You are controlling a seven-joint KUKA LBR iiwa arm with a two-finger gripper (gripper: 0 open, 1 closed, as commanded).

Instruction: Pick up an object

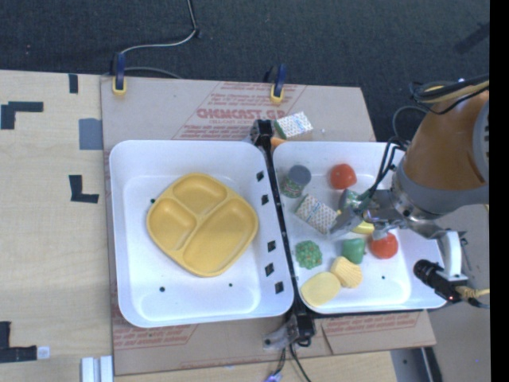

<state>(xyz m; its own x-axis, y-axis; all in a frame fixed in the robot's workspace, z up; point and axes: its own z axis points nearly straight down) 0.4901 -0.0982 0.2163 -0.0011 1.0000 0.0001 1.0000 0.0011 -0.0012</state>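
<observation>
One claw (355,216) over rt bin (398,293), grip state unclear; checkered block (316,212) lies diagonal.

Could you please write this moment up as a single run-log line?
phase: reaching | end effector: low in right bin, among small items | grasp: unconfirmed | nearest: green piece, red ball | left bin: yellow divided plate

Right bin (398,297), as you view it from above: a red ball (343,175) near the far wall; a grey disc (299,173) touching a green speckled piece (291,187); a patterned block (315,213) lying tilted at the centre; a small yellow piece (364,228) beside a green block (352,249) and a red tomato-like object (383,246); a green broccoli-like lump (308,254); a yellow ridged piece (347,273) touching a pale yellow disc (320,289) at the near edge
</observation>
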